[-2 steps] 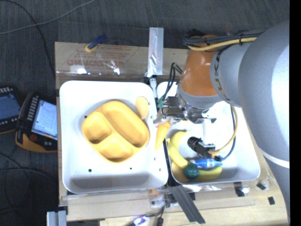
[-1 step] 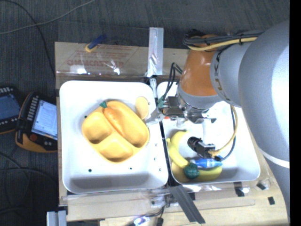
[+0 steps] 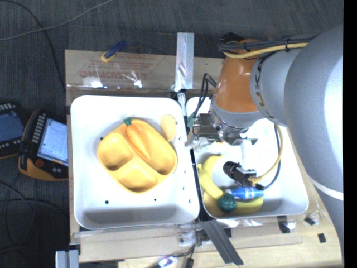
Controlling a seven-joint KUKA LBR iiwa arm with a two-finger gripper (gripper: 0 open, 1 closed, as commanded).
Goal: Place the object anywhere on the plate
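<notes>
Though a carrot (image 3: 146, 141) lies on the yellow plate (image 3: 120, 152), I judge the task barely begun: right of the plate the gripper (image 3: 217, 132) hangs above the banana (image 3: 207, 175), and whether it grips anything I cannot tell.

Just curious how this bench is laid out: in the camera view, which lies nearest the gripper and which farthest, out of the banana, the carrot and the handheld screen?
1. Banana, in the right bin, just below the gripper.
2. Carrot, on the plate in the left bin.
3. Handheld screen, off the bench, far left.
</notes>
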